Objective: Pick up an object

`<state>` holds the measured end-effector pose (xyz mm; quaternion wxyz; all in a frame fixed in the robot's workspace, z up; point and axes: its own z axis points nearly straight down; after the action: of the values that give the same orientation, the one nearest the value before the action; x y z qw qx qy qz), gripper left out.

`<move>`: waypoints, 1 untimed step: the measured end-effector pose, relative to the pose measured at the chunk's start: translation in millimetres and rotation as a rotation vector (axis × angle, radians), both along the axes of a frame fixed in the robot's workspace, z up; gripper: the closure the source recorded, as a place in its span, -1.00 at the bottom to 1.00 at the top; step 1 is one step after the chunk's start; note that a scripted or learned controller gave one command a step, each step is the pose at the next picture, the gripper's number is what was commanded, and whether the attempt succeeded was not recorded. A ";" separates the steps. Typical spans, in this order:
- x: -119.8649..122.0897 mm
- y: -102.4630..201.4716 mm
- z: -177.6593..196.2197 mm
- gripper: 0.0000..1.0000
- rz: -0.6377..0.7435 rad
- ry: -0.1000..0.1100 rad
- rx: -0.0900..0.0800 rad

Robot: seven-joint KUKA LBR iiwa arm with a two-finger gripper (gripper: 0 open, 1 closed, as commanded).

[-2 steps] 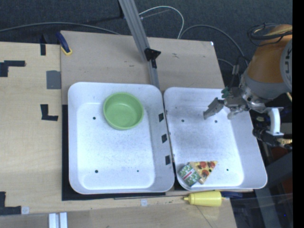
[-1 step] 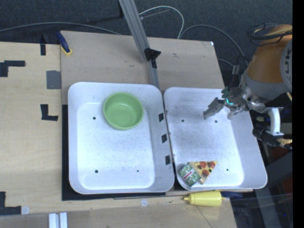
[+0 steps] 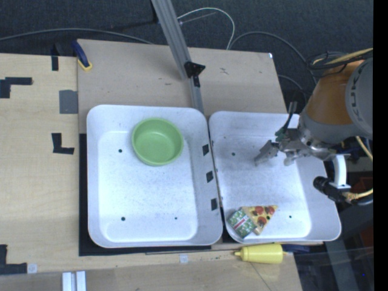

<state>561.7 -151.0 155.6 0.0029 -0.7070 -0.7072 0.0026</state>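
End effector (image 3: 276,153) is seen spread open, nothing held, over right bin (image 3: 254,132) | snack packet (image 3: 250,217) is pressed into near-left corner, well apart | risk: bin wall could block one finger, so the packet may slip.

Both white bins, the left bin (image 3: 103,180) and the right bin (image 3: 315,223), look like smooth plastic, faintly speckled and a little scuffed. The green bowl (image 3: 157,140) is matt plastic, the yellow bottle (image 3: 262,253) soft-sheened plastic, and the small packet (image 3: 250,218) glossy printed wrapping (maybe foil). The worktop (image 3: 36,162) shows pale matt wood grain, and the claw (image 3: 274,151) is dull grey metal.
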 end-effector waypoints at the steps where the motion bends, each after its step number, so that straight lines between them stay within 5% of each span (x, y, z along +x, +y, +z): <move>1: 5.1 -4.4 -59.7 -1.00 0.001 0.000 0.000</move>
<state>566.8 -155.4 95.9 0.0029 -0.7067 -0.7075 0.0026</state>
